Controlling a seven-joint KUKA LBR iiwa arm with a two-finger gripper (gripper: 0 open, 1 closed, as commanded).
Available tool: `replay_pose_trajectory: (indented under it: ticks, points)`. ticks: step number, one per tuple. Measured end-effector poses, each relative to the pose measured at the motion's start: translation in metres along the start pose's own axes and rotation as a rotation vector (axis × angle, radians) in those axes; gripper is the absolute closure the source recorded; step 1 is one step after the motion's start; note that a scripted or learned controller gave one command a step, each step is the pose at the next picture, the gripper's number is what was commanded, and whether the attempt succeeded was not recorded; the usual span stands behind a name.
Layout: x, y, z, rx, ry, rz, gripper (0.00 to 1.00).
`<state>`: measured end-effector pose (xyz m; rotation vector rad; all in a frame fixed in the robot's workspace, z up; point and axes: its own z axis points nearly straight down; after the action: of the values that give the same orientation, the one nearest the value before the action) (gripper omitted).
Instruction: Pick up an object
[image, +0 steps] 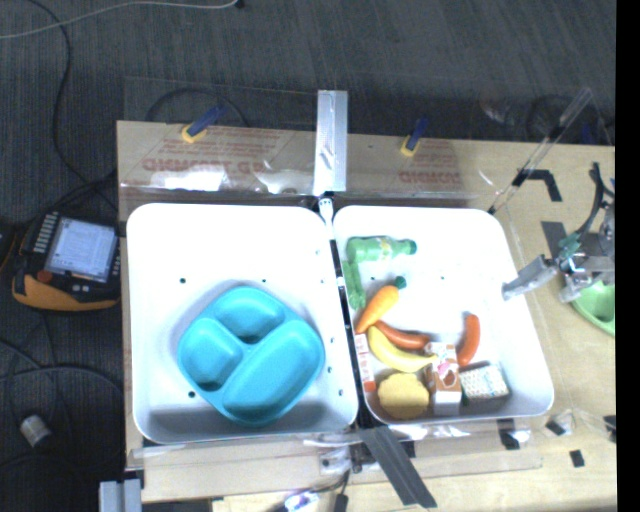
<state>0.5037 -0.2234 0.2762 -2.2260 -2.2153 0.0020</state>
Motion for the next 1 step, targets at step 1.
replay_pose_trajectory:
  ticks: [1]
  points:
    - [0.0235,0.0213,0.1092,0.001,0.0,0.007,0.0]
